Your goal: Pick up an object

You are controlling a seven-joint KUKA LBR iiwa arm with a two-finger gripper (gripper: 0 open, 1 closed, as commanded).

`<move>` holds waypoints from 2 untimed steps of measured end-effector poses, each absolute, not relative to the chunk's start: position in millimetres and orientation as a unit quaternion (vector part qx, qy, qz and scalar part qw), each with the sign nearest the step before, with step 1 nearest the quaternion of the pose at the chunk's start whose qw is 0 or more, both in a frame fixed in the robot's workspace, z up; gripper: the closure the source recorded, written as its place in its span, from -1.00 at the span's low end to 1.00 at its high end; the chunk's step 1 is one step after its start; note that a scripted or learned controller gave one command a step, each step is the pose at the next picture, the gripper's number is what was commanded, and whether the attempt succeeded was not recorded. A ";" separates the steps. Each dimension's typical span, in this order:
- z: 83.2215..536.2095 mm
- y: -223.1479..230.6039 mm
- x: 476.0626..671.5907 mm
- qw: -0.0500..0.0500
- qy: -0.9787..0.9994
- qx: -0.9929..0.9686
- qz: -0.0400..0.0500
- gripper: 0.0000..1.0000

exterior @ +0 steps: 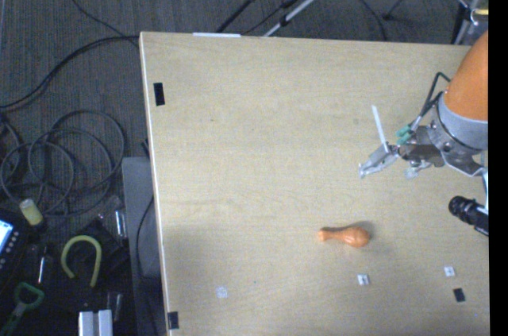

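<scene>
One small orange pear-shaped piece [345, 236] looks light, stiff and slick, so I'd pinch its narrow neck; my gripper [373, 144] hangs apart, holding nothing.

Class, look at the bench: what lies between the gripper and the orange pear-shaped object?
Nothing: in the camera view, the stretch of tan bench top between the gripper and the orange pear-shaped object is bare.

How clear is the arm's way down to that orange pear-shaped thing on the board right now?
Probably clear, yes: the orange object lies alone on bare board, below and slightly left of the pincer, with nothing between them.
</scene>
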State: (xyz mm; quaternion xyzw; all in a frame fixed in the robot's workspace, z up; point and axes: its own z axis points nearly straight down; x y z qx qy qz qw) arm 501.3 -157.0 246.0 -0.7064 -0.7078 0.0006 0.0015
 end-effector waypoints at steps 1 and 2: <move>207.4 -198.1 555.0 0.001 -0.688 -0.726 0.000 -1.00; 163.5 -208.2 582.8 0.001 -0.729 -0.685 0.002 -1.00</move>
